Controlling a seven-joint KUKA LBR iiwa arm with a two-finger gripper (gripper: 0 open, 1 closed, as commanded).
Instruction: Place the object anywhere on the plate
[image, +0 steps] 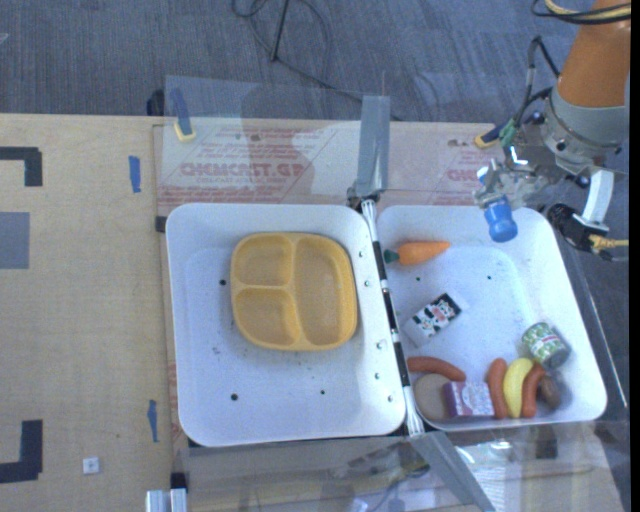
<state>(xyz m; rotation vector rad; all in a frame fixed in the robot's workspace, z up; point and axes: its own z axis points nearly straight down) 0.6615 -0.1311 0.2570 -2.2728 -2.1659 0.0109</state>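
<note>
Jaws (497, 200) hanging over the far edge of the right shallow white bin (585, 330), apparently clamped on a small blue cylindrical plastic object (501, 223) that dangles just below the metal fingers; seemingly lifted, not resting on the bin floor. Grey arm with orange band (592, 70) reaching in from the far right.

Step in hand, by judgement: carry phase, with the grasp made and transport not yet done. Next move calls for a long sweep leftward across the divider between the bins to the yellow three-compartment plastic plate (294, 290) in the middle of the left white bin (190, 350), then a lowering and release over any compartment.

Elsewhere in the right bin: an orange toy carrot (420, 252) near the divider, a black-and-white patterned small carton (437, 314) mid-bin, and a cluster of toy foods (500, 385) at the near end.

Light wooden worktop (70, 300) beneath both bins, marked with blue tape and black squares; grey carpeted floor (120, 45) beyond, crossed by cables.
</note>
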